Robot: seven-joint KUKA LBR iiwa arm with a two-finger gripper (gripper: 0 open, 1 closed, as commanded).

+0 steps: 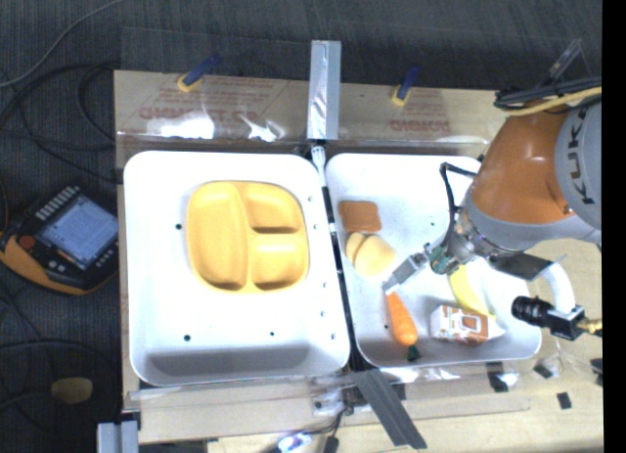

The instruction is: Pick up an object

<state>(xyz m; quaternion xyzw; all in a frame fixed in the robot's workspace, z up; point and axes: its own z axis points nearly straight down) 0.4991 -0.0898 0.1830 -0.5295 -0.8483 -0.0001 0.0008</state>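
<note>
Camera view: pick not done. Gripper (409,271) hung low in the right bin (411,175), fingers spread, nothing between them. Candidates all lay on the bin floor: carrot (401,317) just below it, pale round food (370,252) beside it, banana (468,290), small carton (462,324). Arm (533,182) read "KU"; carton print was illegible.

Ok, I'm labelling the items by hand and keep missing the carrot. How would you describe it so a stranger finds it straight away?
Look in the right bin, the one the arm reaches into, and go to its near edge. The carrot lies there, left of the small carton and below the pale yellow round piece. It is the only long, tapering bright-orange thing, with a dark green tip at its near end.
</note>
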